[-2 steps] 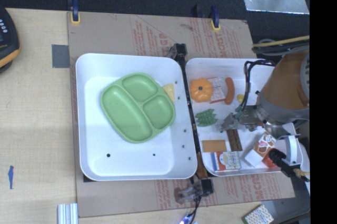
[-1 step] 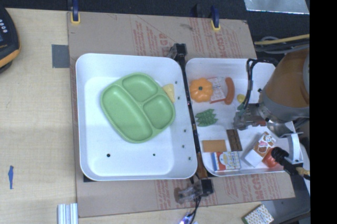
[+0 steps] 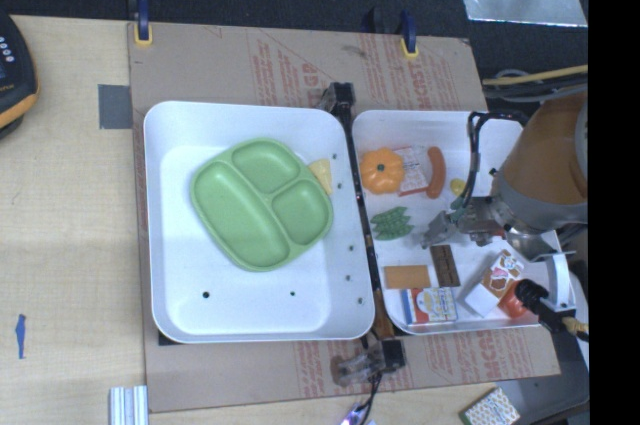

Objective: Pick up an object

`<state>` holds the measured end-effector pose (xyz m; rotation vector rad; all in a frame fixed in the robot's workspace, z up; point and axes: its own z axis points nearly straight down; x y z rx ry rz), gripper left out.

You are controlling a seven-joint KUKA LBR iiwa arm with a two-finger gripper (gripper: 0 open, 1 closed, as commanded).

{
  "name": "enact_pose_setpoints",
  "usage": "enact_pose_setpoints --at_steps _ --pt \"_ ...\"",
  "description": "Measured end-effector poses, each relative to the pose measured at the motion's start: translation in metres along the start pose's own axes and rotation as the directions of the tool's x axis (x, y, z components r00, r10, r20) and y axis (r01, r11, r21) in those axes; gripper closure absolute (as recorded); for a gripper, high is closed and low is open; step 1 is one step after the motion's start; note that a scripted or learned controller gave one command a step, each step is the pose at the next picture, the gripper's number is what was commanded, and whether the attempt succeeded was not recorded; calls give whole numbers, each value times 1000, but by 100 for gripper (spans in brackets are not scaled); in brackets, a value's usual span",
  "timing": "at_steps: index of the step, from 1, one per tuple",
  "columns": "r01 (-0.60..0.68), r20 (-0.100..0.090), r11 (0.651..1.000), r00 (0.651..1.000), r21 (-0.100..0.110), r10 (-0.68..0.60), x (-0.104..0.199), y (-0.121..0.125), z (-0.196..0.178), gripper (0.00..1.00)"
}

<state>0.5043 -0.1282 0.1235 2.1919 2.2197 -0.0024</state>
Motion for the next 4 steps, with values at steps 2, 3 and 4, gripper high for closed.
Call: enact_pose_setpoints --at_steps 2,3,4 --pt "-7 -18 1000 1000 20 8 -6 -17 20 100" --pt "-5 -18 1000 1000 21 6 -6 -17 19 0" --pt "-5 -18 1000 1000 23 5 -7 -17 10 100"
